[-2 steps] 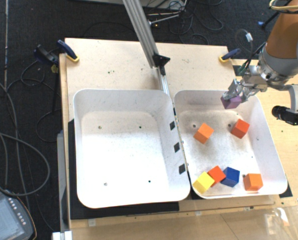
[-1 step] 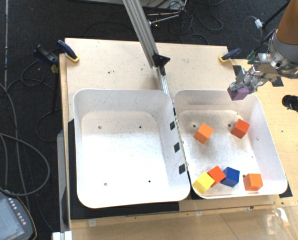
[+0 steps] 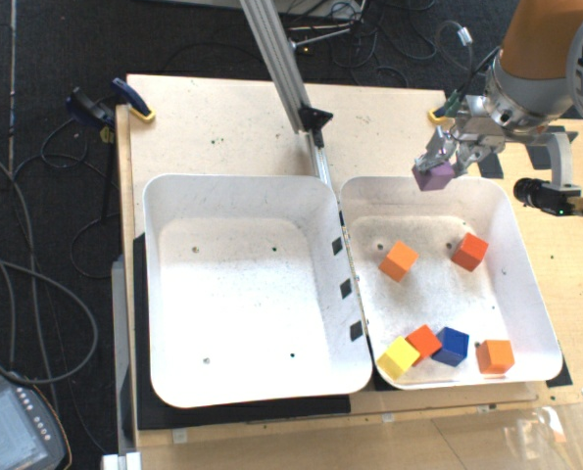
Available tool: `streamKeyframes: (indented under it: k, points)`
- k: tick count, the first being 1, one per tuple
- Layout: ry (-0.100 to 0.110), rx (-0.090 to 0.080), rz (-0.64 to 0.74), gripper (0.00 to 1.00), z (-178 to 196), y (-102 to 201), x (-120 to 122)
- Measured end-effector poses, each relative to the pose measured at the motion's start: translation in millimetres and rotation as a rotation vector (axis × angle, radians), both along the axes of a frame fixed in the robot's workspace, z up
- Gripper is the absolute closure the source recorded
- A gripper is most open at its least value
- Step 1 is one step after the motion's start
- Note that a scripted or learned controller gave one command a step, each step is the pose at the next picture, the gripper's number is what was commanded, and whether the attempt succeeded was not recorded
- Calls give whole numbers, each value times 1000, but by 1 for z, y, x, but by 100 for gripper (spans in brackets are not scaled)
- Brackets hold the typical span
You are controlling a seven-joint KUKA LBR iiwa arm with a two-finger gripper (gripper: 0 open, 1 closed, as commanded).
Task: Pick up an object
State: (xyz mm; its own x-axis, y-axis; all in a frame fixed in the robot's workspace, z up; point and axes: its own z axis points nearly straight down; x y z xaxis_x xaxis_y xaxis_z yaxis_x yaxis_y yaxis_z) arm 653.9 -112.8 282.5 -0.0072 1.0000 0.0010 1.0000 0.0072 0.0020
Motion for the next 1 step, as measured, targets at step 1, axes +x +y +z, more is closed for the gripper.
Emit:
streamKeyframes:
  k: [1]
  points:
    - [3,0,0,100,-7,44,7]
